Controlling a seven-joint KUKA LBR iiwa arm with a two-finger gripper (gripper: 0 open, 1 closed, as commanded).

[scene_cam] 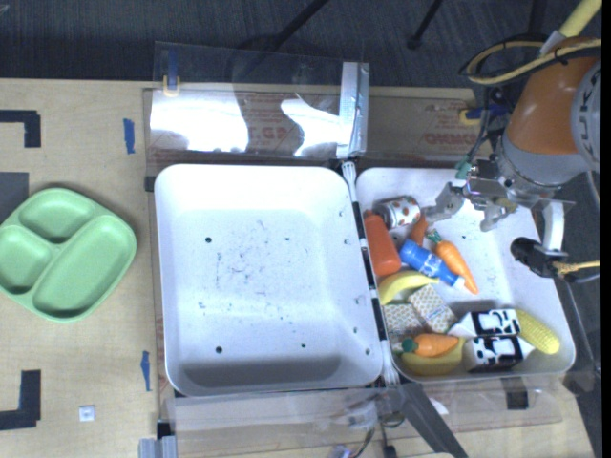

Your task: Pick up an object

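1. Grey gripper [474, 201] is hovering at the right bin's [544, 284] upper edge — fingers spread, gripping nothing.
2. Toys are lying below-left of it — the blue bottle [426, 260] nearest, long axis running diagonally.

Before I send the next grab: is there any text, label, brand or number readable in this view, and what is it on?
Nothing can be read.
Reddish print on the brown strip behind the right bin: too blurred to read.
Faint print behind the clear panel above the left bin: washed out by glare.
Black-and-white block in the right bin: a pattern, no letters I can make out.
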